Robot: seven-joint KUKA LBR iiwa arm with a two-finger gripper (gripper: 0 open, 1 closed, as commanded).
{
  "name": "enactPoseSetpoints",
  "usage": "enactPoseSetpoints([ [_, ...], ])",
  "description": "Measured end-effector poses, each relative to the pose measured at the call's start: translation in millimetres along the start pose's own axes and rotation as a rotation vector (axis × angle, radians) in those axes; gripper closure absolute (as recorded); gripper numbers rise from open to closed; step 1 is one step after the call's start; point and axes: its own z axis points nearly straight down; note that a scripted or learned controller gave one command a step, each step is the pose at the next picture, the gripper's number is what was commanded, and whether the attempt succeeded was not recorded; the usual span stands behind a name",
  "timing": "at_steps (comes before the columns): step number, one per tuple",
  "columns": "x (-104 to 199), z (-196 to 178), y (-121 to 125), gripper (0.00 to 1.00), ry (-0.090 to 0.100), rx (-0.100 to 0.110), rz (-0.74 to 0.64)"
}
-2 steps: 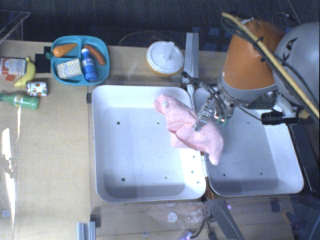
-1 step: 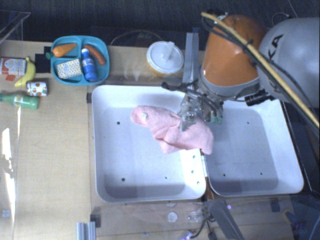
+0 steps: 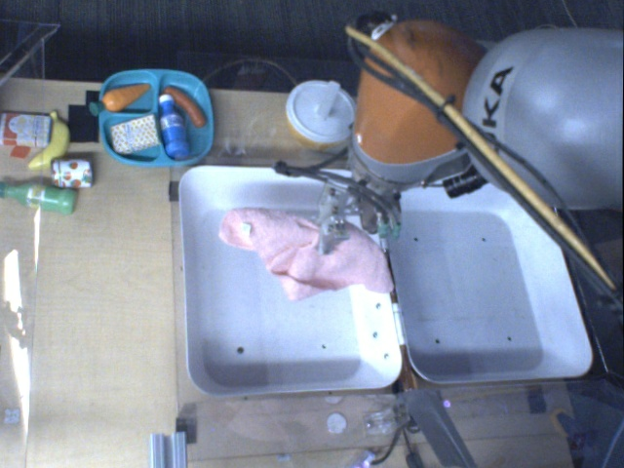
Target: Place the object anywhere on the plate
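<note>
Over the left bin: one set of jaws (image 3: 336, 230), low on the pink cloth (image 3: 304, 252); whether they are parted or pinched on the fabric cannot be told (they are too small and blurred).
Cloth: one, crumpled, in the left bin (image 3: 210, 359), toward its upper right.
Bins: two, white, side by side; the right bin (image 3: 487, 354).
Surface (image 3: 88, 310): one blue compartment tray (image 3: 200, 100) of toy food, one lidded cup (image 3: 319, 113).

**Hidden and cut-off parts**

Gripper (image 3: 336, 230) sits low over the pink cloth (image 3: 302, 252); finger state unreadable under the wrist's bulk. Cloth's right edge partly covered by gripper. Arm (image 3: 546, 105) cut off at right frame edge. Left bin's (image 3: 224, 349) upper right corner hidden beneath the orange band (image 3: 414, 96). Labels on small items (image 3: 39, 154) at table's left too small to read.
</note>
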Motion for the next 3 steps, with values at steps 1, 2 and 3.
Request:
enactPoseSetpoints([
  [1,0.3,15.3,50.6,1.00,-0.001,-0.001,-0.002],
  [2,0.8,11.7,101.9,1.00,-0.001,-0.002,-0.001],
  [3,0.6,11.3,101.8,0.00,-0.002,-0.002,0.000],
])
